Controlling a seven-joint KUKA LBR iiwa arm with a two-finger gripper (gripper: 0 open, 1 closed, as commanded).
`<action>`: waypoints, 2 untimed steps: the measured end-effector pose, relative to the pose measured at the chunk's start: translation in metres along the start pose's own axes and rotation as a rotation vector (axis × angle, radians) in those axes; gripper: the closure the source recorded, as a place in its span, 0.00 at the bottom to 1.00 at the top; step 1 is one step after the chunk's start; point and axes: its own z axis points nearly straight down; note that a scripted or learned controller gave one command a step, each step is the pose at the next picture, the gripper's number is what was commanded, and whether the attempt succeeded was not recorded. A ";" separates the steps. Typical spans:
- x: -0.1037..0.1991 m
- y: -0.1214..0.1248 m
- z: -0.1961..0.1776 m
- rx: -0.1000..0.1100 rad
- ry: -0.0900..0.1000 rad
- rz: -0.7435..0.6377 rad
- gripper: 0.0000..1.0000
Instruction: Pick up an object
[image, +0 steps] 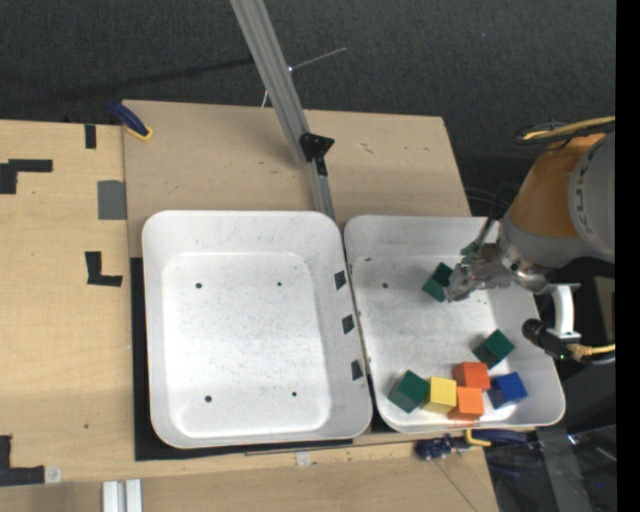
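Dark grey carpet surrounds the pale wooden bench, on which we see two shallow white plastic bins set side by side, touching along their inner rims. We find the left bin bare apart from small dark specks. Across the right bin several small blocks lie scattered. Near its front edge we count a cluster: a dark green cube, a yellow cube just beside it, two orange cubes touching each other, and a blue cube at the right end. Slightly behind that group, apart from it, sits another green cube.

We see the grey arm with its orange band reach in from the right, and its gripper is low over the middle of the right bin. A third dark green block lies tilted right against the gripper's tip; whether it is gripped we cannot tell. A slanted metal pole crosses the bench behind the bins.
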 end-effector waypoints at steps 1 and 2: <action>0.004 -0.006 -0.046 -0.005 -0.001 0.000 1.00; -0.002 -0.006 -0.091 -0.006 -0.002 0.001 1.00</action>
